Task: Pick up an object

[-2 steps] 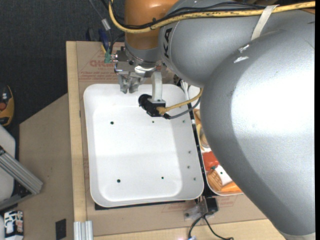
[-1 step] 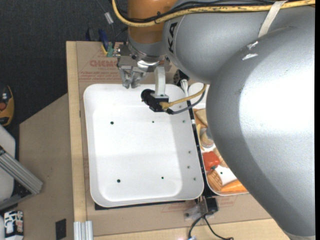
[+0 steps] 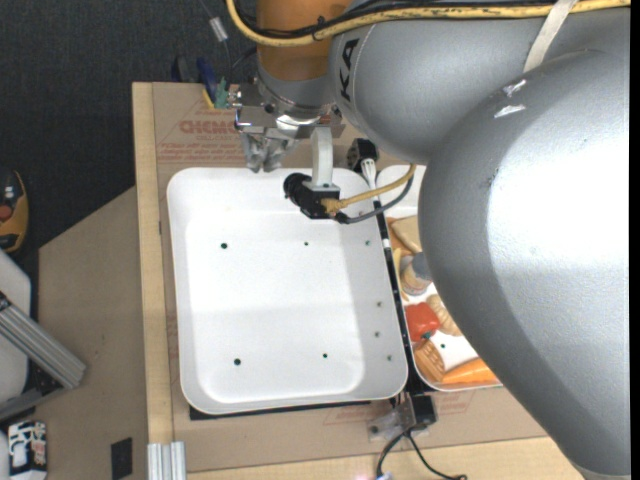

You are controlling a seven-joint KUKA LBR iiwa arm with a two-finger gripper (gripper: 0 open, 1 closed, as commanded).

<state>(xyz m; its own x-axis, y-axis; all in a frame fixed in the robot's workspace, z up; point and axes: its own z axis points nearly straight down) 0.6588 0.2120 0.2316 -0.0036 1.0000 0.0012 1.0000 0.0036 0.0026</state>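
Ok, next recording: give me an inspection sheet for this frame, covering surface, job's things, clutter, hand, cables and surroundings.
Surface: brown bench bearing the left white bin and the right white bin, mostly hidden behind the arm.
Job's things: red, orange and tan objects in the right bin; kinds unclear.
Clutter: nothing seen.
Hand: hand hangs over the left bin's far rim; nothing seen between its fingers.
Cables: yellow cable along the arm; black cable at the near edge.
Surroundings: dark floor, metal rail at left.

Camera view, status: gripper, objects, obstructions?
Gripper over far rim of left bin, nothing seen between fingers. Objects heaped in right bin, orange piece nearest. Arm covers most of right bin.
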